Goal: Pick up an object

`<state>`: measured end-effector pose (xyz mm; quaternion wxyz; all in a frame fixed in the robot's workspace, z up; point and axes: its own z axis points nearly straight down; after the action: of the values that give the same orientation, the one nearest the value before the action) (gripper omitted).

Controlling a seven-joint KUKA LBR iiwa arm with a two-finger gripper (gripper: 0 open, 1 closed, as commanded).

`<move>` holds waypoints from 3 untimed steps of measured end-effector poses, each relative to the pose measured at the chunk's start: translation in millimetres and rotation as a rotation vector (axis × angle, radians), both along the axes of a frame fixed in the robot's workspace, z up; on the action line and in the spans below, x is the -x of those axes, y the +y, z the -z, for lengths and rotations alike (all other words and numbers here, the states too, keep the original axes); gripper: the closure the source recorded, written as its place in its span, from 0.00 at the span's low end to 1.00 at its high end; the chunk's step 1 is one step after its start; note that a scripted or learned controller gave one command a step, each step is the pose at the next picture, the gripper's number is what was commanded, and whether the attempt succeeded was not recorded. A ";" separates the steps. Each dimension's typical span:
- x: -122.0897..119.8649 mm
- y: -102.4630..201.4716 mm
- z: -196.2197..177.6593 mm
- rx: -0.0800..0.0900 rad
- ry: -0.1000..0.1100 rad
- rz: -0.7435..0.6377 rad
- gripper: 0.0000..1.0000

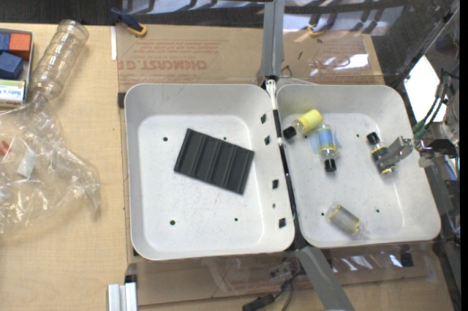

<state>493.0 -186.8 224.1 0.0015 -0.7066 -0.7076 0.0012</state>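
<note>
Cardboard sheet behind bins: red print, upside down, reads roughly "CHEMCRST"; rest illegible.

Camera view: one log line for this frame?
gripper: right bin, right side, by small clip | grasp: unconfirmed | right bin: yellow cylinder, clear vial | left bin: dark ribbed panel

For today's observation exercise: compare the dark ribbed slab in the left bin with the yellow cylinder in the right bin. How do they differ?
The dark ribbed slab is flat, rectangular and near-black; the yellow cylinder is round-bodied and bright yellow. The slab is much the larger of the two. The slab lies alone near the middle of the left bin; the cylinder lies among other small items near the right bin's upper left. Both lie at a slant to their bin's walls.
</note>
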 end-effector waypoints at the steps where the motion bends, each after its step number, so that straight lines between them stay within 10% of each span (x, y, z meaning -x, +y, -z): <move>1: -20.7 56.2 133.0 0.001 -0.002 0.084 0.00; 2: -19.9 55.1 124.9 0.000 0.001 0.088 1.00; 3: -19.3 54.4 116.8 0.001 0.003 0.090 1.00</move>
<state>512.4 -132.4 107.4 0.0024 -0.7378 -0.6751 0.0024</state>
